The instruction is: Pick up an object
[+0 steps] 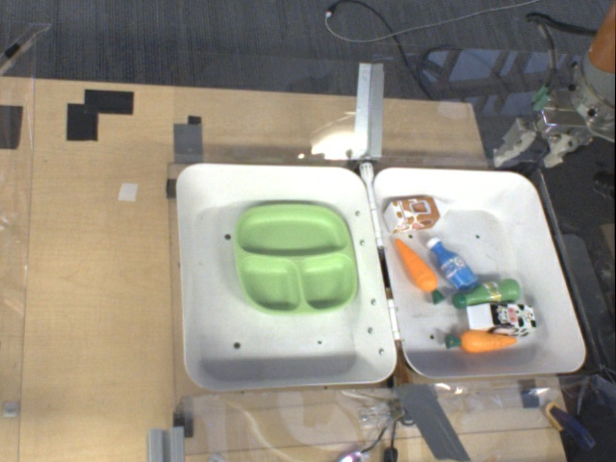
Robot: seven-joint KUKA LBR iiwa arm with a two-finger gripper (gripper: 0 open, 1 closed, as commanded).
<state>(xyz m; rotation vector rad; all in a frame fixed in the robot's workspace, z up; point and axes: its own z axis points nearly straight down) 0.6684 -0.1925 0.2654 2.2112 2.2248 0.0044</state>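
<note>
The right bin (pixel 539 210) holds several small objects. A brown and white packet (pixel 414 214) lies at its back left. An orange carrot (pixel 416 265) and a blue bottle (pixel 452 265) lie side by side in the middle. A green bottle (pixel 486 293), a black and white carton (pixel 513 318) and a second carrot (pixel 486 342) sit toward the front. My gripper (pixel 535 146) hangs above the bench just behind the bin's back right corner, open, with nothing between its fingers.
The left bin (pixel 207 258) holds a green divided plate (pixel 294 256). A metal post (pixel 370 104) stands behind the seam between the two bins. Cables (pixel 385 27) trail across the dark floor at the back.
</note>
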